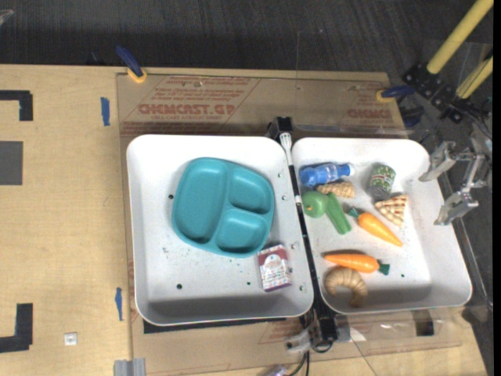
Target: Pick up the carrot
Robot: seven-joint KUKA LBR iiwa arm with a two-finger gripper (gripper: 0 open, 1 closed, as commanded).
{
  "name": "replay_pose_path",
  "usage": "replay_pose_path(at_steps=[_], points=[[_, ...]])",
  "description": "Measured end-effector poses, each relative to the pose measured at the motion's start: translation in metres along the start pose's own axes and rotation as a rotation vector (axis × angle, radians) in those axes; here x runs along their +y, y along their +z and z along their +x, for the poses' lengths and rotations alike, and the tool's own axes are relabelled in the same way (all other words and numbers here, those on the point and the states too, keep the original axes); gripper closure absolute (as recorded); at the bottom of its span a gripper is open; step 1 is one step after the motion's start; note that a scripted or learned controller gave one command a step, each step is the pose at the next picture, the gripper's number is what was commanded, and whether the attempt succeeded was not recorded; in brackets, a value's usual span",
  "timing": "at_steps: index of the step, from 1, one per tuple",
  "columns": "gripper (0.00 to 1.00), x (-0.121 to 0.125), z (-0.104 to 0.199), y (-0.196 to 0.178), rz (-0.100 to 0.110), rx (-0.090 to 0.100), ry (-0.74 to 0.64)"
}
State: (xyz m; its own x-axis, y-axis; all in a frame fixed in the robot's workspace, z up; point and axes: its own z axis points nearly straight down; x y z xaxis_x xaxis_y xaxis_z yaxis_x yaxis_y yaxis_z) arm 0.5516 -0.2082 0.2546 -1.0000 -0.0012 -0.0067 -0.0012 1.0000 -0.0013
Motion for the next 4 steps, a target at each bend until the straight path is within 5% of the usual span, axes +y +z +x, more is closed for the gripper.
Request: replay_pose_path(at_steps=[1,2,3,4], points=[[0.0,0.029,0.05,0.137,-0.008,0.015,-0.128],[0.0,0.072,-0.023,0.165,-0.001,-0.01,0.042],[1.0,0.072,-0.026,0.151,0.001,-0.021,0.04],[1.0,0.1,0.021,0.162,0.002,-0.017,0.135]])
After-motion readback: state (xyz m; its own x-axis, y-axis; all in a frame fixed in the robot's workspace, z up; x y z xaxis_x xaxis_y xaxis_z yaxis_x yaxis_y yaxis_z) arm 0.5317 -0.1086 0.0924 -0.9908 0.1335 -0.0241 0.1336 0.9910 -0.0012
